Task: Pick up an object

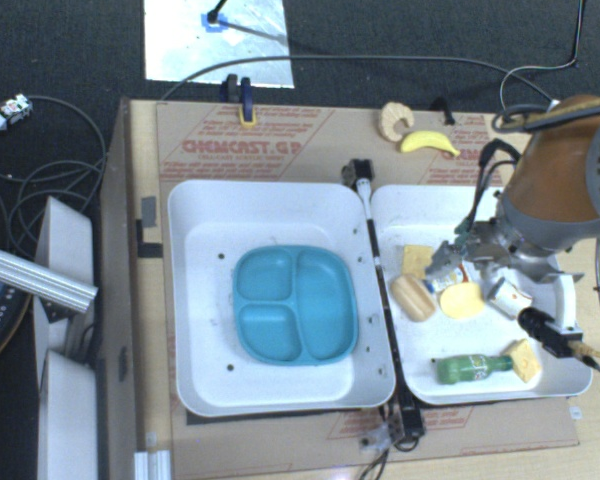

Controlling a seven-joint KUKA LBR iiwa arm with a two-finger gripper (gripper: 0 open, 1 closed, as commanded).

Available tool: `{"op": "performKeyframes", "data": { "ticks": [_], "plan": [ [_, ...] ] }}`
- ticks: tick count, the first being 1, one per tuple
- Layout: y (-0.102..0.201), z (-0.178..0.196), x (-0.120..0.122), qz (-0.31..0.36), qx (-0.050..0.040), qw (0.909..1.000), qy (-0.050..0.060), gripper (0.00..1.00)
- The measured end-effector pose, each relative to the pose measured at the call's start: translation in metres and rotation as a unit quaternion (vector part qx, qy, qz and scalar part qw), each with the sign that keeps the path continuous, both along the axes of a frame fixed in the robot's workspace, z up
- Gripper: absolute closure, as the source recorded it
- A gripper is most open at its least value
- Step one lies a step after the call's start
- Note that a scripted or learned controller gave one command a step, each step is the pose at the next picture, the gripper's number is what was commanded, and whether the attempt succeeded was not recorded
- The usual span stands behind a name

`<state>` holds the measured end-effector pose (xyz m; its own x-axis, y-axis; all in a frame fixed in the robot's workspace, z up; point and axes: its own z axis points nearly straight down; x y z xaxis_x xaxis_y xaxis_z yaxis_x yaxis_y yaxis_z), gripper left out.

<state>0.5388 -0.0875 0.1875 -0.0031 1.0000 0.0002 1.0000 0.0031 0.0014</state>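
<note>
Green bottle [470,368] lying at right bin's [412,390] front, claw [448,265] low over toy food, its grip unreadable, arm partly cropped

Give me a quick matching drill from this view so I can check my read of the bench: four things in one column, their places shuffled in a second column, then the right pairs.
Things:
1. blue divided tray
2. green bottle
3. banana
4. bread roll

Places:
A. on the cardboard behind the right bin
B. lying on its side near the right bin's front edge
C. middle of the left bin
D. in the right bin, close to the divider between the bins

Pairs: 1-C, 2-B, 3-A, 4-D
</note>
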Motion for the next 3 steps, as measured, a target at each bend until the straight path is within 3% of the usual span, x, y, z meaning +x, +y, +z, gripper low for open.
{"op": "performKeyframes", "data": {
  "ticks": [1, 2, 3],
  "plan": [
    [-0.008, -0.091, 0.036, -0.001, -0.0007, 1.0, -0.003, 0.0],
    [-0.007, -0.097, 0.092, 0.0, -0.0022, 1.0, -0.007, 0.0],
    [-0.022, -0.098, 0.125, 0.002, -0.0015, 1.0, -0.006, 0.0]
  ]
}}
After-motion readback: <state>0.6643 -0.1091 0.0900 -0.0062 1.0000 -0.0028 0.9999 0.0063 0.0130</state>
